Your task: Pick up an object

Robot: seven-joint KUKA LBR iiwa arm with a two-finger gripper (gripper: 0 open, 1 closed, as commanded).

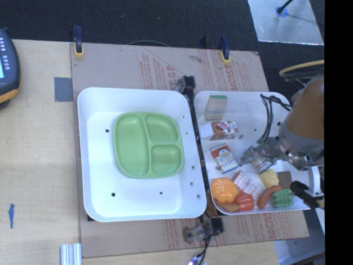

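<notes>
We saw two shallow white bins side by side on a cardboard-covered bench, looking down at a slant. The left bin (94,148) held a green divided plate (148,144) with three compartments. The right bin (242,101) held the candidates for picking: a small green-and-white box (215,107), a red-and-white packet (224,129), a small carton with a picture on its face (224,158), an orange toy pumpkin (224,189), a red toy tomato (244,202), a yellow block (269,178), a toy sausage (265,195) and a green ridged toy (282,198). The grey arm with its orange band reached in from the right, and the gripper (258,158) sat low over the right bin, just beside the small carton. We could not tell how it was set, nor see anything held in it. We judged the step to be the approach: next would come settling on one item, closing on it and lifting. Red lettering repeated across the cardboard, too blurred to read; the package labels were likewise illegible.
</notes>
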